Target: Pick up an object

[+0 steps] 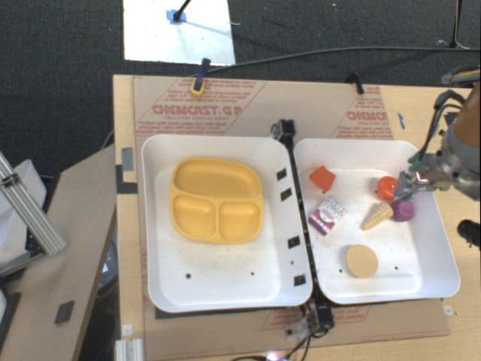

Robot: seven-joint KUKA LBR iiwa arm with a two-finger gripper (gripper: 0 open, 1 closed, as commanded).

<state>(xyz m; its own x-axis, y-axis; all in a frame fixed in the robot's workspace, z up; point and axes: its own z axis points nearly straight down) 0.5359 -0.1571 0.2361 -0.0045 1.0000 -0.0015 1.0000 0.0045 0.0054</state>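
1. I reach in from the right, my gripper [409,183] low over the right bin [443,277], at its far right side. I come in at that edge because that is where the small things bunch together.
2. Whether I am spread or pressed together, I cannot tell; my tips are small and sit against clutter. Nothing is plainly pinched between them, so I claim no hold.
3. The likeliest thing to pick is the red-orange ball [386,186], just to the left of my tips, touching or nearly so.
4. A purple piece [404,210] lies just below my tips, and the ice-cream cone [378,216] lies tilted beside it, its point toward the bin's middle. These three crowd each other, so closing here could nudge a neighbour instead of catching one.
5. The other pieces lie well apart from me: an orange block [322,177] near the bin's left wall, a pink and white packet [328,215] below it, and a tan round disc [361,261] toward the front.
6. The left bin [161,277] bears a yellow divided plate [217,200], flat in its middle, far from my reach.
7. My judgement: the pick is at the approach stage, not yet done.
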